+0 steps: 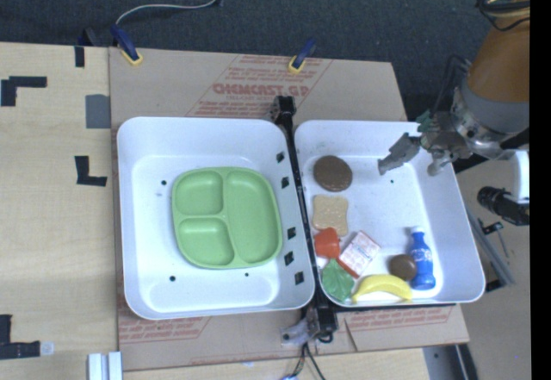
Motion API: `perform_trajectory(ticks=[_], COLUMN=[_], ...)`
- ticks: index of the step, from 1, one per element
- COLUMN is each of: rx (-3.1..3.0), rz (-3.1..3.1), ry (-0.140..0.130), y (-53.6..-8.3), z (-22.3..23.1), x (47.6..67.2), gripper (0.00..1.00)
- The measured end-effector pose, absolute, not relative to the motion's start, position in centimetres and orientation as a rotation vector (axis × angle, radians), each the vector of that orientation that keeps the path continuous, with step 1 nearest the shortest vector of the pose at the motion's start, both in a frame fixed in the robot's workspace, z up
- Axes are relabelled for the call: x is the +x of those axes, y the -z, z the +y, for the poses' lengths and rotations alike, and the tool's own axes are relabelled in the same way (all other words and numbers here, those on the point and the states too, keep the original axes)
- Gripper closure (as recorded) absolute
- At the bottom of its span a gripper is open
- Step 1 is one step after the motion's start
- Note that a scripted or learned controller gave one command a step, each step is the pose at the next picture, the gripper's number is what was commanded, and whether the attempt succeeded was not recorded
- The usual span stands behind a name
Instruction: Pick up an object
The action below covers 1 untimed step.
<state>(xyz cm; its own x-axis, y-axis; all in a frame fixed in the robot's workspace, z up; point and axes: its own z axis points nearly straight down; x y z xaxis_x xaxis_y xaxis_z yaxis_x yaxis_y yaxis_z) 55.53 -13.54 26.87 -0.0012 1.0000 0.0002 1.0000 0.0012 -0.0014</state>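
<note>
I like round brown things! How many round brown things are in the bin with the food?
2. A big brown disc lies near the bin's far left. A smaller brown lump sits at the near right beside the blue bottle. Others could hide under the pile.

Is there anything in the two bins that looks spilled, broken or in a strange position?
Nothing stands out. The green plate lies flat in the left bin. In the right bin, the toy foods are crowded at the near end, and the blue bottle lies on its side, which is normal here.
</note>
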Motion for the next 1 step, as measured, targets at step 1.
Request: perform_trajectory(ticks=[1], rx=[-2.217], rz=[-2.221], ry=[-0.004], y=[-18.25], z=[-8.96], x=[62.55], gripper=[0.0])
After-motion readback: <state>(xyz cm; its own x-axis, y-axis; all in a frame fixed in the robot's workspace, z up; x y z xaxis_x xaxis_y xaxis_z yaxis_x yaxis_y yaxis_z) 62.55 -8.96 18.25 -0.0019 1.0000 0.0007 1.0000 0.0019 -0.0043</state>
